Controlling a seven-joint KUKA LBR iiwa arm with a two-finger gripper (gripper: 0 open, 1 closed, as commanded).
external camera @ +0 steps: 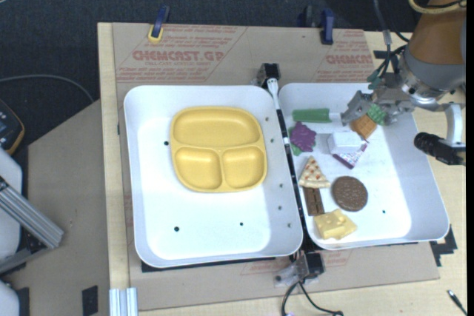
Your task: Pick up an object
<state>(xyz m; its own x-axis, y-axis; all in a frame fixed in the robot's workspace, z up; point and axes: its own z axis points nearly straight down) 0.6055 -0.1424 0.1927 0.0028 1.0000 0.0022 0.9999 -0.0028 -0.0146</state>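
Nearest the camera: yellow cheese wedge (334, 224), front of the right bin (415, 211), touching the foot of a brown chocolate bar (314, 200).

Next back: round brown cookie (349, 193), just right of the bar; pizza slice (312, 173) above the bar; purple grape cluster (301, 137) by the bin's left wall; green stick-shaped item (311, 115) at the back left; white-and-purple wrapped packet (346, 149) mid-bin.

Left bin (148, 181): one yellow divided tray (218, 146), three compartments, lying flat.

Arm: gripper (363, 117) low over the back of the right bin, just above the packet. An orange-tan piece (364, 126) with a green bit beside it sits at the tip. Fingers: whether they are spread or closed cannot be told, nor whether that piece is between them or merely lying under them.

Step in hand, by judgement: the grasp itself, at the back of the right bin, lift not yet made.

Next move calls for: a firm closure on the orange-tan piece, then a straight rise clear of the packet and the green stick close by, so neither is dragged along.
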